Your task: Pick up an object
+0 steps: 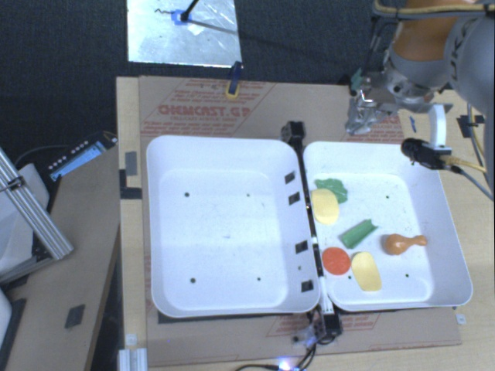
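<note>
Gripper (362, 122) hangs above the right bin's (433, 207) far rim; whether its jaws are parted I cannot tell. Objects lie in that bin's near-left part. The orange piece (404, 243) stands apart: descend squarely over it, avoiding the clustered green block (357, 233).

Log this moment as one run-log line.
end effector: above right bin's far edge, carrying nothing | toys: all in right bin | left bin: white | pick: not yet done

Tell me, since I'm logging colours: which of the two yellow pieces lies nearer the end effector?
The upper yellow piece, just below the dark green piece by the divider. The other yellow piece sits near the right bin's front, farther from the end effector.
</note>
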